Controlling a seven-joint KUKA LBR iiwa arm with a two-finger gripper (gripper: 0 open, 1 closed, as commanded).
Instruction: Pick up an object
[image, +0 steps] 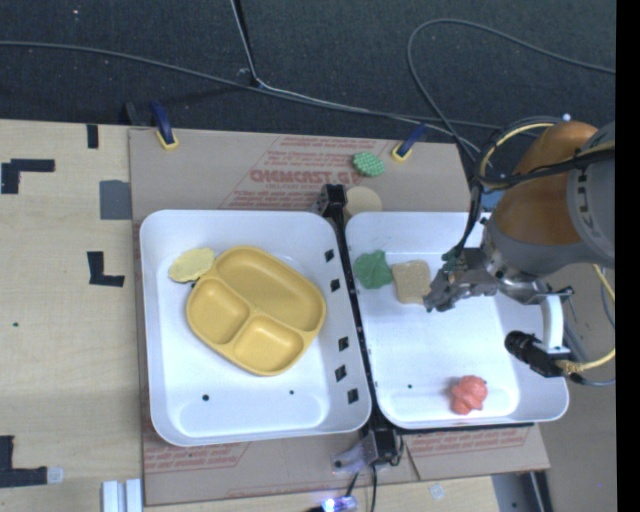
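One tan block (411, 281) lay in the right bin (430, 360), just left of the gripper (441, 297); whether the gripper was gripping anything could not be told.

Only print I can spot: red lettering on the cardboard sheet (290, 165) under the bins, above the left bin (160, 300). It's upside-down and mirrored from here, approx. "CHEMCAST" maybe, can't read it for sure. More red print at the sheet's bottom edge, too small to read.
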